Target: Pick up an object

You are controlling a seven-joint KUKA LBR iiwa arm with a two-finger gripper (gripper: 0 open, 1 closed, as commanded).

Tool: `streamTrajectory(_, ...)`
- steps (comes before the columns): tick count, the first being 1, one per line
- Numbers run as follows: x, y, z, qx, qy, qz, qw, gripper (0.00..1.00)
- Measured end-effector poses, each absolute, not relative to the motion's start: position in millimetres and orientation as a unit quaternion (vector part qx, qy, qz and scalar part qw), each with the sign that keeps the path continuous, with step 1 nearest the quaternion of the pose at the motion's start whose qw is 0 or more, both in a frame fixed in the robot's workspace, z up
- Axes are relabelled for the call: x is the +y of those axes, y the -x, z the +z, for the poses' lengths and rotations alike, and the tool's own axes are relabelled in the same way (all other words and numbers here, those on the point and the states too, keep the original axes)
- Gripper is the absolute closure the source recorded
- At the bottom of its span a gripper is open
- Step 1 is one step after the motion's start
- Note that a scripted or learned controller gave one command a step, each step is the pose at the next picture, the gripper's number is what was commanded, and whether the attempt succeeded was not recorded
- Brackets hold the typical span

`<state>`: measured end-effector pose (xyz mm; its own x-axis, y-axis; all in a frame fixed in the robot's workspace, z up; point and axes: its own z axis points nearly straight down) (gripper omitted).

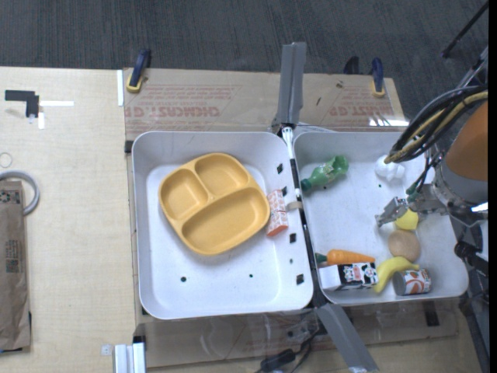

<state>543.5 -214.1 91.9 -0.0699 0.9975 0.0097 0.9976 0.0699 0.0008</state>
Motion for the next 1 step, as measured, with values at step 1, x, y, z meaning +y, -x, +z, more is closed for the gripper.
streamTrajectory(1, -218.3, -542.9, 101.5, -0.73, 0.683, -0.0009, 0.0, 1.0)
